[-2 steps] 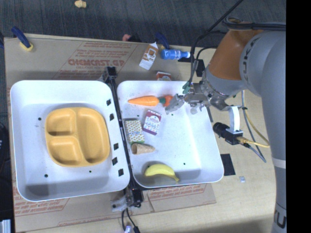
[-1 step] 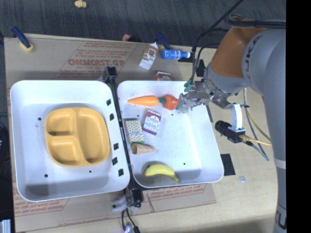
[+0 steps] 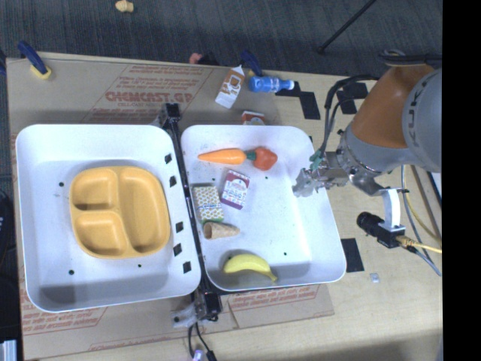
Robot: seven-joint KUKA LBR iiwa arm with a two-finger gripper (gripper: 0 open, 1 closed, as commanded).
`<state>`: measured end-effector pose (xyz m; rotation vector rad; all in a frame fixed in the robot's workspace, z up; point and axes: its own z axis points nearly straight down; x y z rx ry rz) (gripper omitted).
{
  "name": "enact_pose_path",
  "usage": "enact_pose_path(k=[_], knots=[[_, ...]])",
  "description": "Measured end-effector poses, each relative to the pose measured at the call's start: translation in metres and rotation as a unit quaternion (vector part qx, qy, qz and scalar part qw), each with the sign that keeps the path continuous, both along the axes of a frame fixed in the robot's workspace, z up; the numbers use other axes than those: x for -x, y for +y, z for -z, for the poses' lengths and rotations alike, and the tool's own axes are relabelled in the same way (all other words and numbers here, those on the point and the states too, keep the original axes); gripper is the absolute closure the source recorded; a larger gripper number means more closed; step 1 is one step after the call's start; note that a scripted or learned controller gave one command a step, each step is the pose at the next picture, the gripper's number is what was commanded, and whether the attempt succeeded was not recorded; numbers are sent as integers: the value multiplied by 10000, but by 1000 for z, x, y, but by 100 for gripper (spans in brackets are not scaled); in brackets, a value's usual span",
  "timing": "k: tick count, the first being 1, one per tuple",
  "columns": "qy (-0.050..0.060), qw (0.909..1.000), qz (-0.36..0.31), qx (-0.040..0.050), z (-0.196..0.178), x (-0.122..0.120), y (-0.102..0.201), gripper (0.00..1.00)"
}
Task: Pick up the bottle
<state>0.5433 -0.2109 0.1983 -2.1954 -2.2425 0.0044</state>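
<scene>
Brown cardboard bench; blue plastic bottle lying.

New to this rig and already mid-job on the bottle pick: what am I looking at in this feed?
One camera looks down at a slant on a bench. The grey arm with the orange band reaches in from the right; its gripper hangs at the right bin's edge, with nothing visibly between its fingers. That bin holds a carrot, a small packet, a waffle block, a cone and a banana. The left bin holds a yellow divided tray. The blue bottle lies outside, on the bench behind the right bin.
</scene>
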Motion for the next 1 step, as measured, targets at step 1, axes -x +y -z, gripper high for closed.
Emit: enact_pose_path(k=[1], knots=[[3,9993,377,-4,20,68,0,100]])
